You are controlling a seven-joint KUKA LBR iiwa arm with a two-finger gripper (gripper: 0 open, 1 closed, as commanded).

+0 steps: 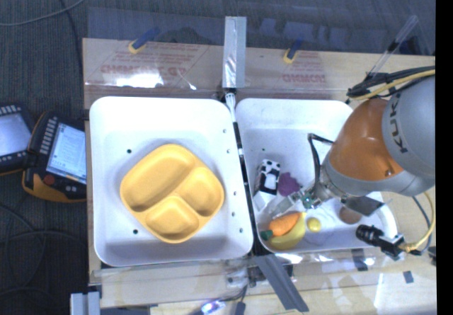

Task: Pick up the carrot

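Observation:
The carrot is a small orange piece with a green top, lying near the front left corner of the right bin. It rests against a yellow banana-like fruit. My gripper hangs just above and slightly right of the carrot, at the end of the grey and orange arm. Nothing shows as lifted off the bin floor.
A black-and-white toy and a purple piece lie just behind the gripper. A small yellow item and a brownish one sit to its right. The left bin holds a yellow divided plate.

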